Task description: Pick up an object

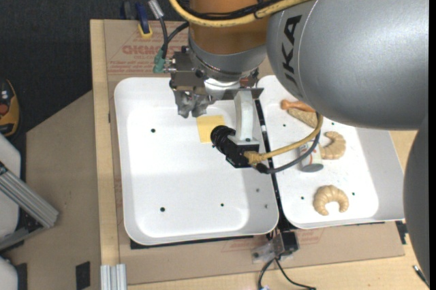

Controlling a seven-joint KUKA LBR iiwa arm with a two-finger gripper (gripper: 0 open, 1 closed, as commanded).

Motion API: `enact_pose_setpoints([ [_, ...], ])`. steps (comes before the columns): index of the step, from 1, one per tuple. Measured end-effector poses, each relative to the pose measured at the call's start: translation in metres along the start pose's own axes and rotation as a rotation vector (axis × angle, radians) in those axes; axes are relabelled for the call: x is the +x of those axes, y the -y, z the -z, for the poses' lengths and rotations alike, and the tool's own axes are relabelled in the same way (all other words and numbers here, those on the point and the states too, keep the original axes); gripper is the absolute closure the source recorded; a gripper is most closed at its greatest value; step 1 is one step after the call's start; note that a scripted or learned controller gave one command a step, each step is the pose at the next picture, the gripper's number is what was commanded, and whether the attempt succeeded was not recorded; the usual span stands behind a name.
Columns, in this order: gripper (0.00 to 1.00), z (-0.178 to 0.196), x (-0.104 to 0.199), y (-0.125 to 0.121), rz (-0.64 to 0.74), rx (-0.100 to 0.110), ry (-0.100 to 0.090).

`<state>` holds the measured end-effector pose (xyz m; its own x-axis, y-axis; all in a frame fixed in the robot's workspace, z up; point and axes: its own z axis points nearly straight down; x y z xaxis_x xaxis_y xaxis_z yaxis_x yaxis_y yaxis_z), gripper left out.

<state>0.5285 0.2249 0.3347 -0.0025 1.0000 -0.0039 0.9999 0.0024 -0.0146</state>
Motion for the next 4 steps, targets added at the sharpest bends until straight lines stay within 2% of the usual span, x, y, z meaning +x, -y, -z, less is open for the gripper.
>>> enact_pose_setpoints([
  [1, 1.0, -0.078, 0.0, 0.052, -0.003, -0.001, 0.0],
  [2, 1.0, -0.054, -0.007, 0.048, -0.004, -0.016, -0.005],
  [3, 1.0, -0.005, -0.062, 0.048, -0.008, -0.021, -0.005],
  [4, 1.0, 0.198, -0.008, 0.052, 0.004, -0.034, -0.014],
])
